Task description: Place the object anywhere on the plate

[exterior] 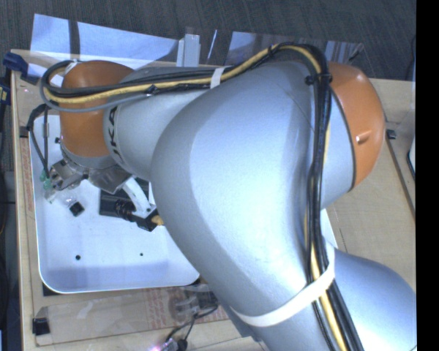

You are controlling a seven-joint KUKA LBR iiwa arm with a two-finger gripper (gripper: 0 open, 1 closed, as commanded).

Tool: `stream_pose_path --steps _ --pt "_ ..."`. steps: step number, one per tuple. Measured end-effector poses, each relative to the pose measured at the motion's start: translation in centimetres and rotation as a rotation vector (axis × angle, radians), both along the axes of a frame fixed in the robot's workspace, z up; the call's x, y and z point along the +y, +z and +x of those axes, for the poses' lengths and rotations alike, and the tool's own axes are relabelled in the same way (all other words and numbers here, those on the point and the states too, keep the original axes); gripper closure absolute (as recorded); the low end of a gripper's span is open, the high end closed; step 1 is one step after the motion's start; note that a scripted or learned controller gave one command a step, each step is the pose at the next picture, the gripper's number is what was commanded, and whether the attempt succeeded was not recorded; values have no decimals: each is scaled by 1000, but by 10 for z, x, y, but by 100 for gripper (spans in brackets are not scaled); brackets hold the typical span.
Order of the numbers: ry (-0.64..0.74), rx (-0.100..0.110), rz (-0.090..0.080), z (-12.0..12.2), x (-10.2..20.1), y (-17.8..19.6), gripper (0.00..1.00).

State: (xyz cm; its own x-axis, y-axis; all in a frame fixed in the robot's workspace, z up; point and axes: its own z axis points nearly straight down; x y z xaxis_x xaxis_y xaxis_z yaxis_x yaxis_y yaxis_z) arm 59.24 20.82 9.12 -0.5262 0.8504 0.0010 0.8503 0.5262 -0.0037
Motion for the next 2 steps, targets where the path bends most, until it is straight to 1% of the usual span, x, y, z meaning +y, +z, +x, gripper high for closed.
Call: stream_pose_path --steps 1,2 --pt "372 -4 1 39 -26 118 100" --pt "296 1 1 -32 -9 0 100"
